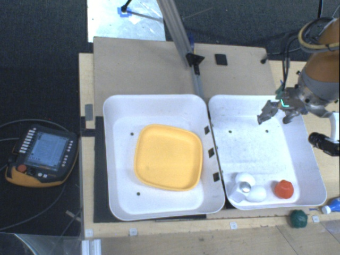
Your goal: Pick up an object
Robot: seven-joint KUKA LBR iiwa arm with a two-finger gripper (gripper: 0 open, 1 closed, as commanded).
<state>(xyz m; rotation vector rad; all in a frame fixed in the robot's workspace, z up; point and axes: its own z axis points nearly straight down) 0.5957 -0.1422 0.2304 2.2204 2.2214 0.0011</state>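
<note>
The two-finger gripper [277,112] hovers at two o'clock over the right white bin [265,147], fingers spread apart with nothing between them. At five o'clock in that bin sit an orange-red round object [284,189], a white egg-shaped object [257,194] and a small silvery cup [245,185] touching it. A yellow square plastic plate [169,156] lies in the left white bin [119,142].

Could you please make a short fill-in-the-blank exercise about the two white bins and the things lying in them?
1. The yellow plate lies in the ____ bin.
2. The orange object lies in the right bin, near the corner closest to the camera, and its colour is ____.
3. The end effector hangs over the ____ bin.
4. Beside the white object lies a small ____ cup.

Missing words: left; orange; right; silver
</note>
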